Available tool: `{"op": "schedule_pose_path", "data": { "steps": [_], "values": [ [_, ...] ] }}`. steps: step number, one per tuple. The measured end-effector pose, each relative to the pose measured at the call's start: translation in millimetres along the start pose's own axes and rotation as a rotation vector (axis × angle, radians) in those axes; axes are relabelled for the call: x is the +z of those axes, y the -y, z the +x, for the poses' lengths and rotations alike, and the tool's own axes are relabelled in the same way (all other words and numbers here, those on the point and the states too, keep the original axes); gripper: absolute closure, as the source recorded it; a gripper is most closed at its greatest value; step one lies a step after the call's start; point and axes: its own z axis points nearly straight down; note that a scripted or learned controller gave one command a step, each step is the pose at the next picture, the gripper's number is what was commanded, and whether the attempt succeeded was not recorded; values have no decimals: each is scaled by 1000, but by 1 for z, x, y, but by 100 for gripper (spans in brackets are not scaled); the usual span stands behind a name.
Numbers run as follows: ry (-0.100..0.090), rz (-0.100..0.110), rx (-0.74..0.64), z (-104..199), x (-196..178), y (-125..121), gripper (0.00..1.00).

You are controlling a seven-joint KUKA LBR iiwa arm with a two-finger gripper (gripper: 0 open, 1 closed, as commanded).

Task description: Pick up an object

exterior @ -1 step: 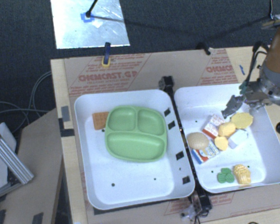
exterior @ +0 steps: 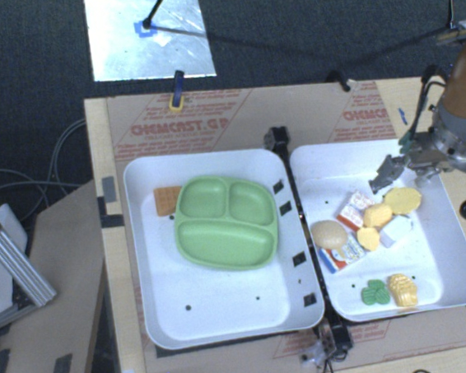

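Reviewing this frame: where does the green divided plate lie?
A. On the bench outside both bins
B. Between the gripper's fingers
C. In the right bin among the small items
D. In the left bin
D: the green divided plate sits flat in the left bin, beside an orange cracker.
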Motion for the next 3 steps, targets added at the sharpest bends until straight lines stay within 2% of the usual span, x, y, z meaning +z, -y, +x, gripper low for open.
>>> {"op": "schedule_pose_path", "data": {
  "steps": [2, 3],
  "values": [
    [-1, 4, 2, 2, 106, -9, 0],
    [8, -11, 4, -1, 152, -13, 0]
  ]
}}
